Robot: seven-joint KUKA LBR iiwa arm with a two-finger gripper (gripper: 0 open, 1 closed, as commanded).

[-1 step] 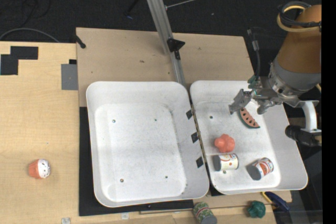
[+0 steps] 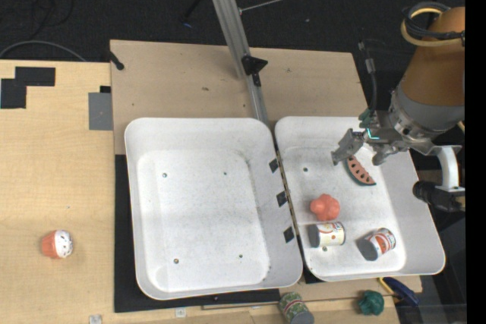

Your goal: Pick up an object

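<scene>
My gripper (image 2: 360, 155) hangs over the far part of the right bin (image 2: 414, 254), its two fingers spread open. A watermelon-slice toy (image 2: 361, 171), red with a dark green rind, lies on the bin floor just under and between the fingertips; nothing is clamped. Nearer the front of the same bin sit a red rounded toy (image 2: 325, 206), a small white can (image 2: 328, 234) lying on its side, and a second red-and-white can (image 2: 377, 243).
The left bin (image 2: 197, 201) adjoins the right one along a shared rim with black clips. An aluminium rail (image 2: 231, 19) slants up behind the bins. An orange-white ball (image 2: 57, 244) rests on the bench at left. A can (image 2: 292, 307) and a green toy (image 2: 371, 303) lie past the front edge.
</scene>
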